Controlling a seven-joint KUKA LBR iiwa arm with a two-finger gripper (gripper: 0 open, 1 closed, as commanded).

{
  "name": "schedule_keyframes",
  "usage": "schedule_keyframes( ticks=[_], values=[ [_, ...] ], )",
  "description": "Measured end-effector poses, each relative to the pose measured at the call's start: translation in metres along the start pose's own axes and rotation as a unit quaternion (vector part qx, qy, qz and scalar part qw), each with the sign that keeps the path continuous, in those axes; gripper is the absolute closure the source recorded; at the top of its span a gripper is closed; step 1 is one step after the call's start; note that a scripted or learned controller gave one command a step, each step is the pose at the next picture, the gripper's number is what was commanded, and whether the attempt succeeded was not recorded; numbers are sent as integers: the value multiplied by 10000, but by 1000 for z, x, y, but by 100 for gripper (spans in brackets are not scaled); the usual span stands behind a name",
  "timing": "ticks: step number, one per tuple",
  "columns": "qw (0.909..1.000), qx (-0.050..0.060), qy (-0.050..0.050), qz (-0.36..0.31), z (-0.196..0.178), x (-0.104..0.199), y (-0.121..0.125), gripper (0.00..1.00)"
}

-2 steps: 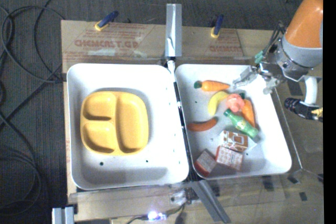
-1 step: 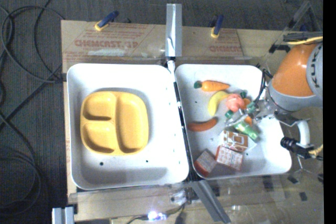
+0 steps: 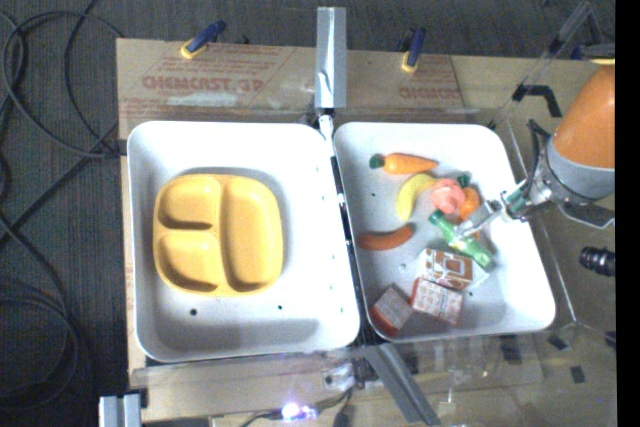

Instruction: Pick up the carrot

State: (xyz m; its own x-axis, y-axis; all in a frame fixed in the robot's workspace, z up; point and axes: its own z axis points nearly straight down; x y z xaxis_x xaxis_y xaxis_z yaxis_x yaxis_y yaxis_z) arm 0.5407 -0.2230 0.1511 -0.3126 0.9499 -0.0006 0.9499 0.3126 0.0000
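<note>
Nearest the camera, at the front of the right bin (image 3: 520, 310), small printed cartons (image 3: 442, 287) and a reddish packet (image 3: 390, 309) are seen. Behind them a brown sausage (image 3: 386, 238) and a green bottle (image 3: 462, 242) lie, with a yellow banana (image 3: 412, 194) and a pink-red fruit (image 3: 452, 198) just beyond. The tool (image 3: 508, 205) is seen low over the bin's right side, near the bottle; whether it is spread or pressed together cannot be told. The carrot (image 3: 405, 162) is found farthest back, up and to the left of the tool, its long axis roughly left to right, green top leftward. The fruit and banana are judged to lie across the direct path. In the left bin (image 3: 145, 245) a yellow divided tray (image 3: 220, 232) rests.
</note>
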Motion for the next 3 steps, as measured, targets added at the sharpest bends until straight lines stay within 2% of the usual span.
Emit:
schedule_keyframes(
  ticks=[1, 2, 3],
  values=[
    [9980, -60, -8, -622, 61, -13, 54, 0],
    [9981, -78, -38, -613, 52, -15, 55, 100],
    [9989, 5, 0, 468, -39, 43, 79, 100]
  ],
)
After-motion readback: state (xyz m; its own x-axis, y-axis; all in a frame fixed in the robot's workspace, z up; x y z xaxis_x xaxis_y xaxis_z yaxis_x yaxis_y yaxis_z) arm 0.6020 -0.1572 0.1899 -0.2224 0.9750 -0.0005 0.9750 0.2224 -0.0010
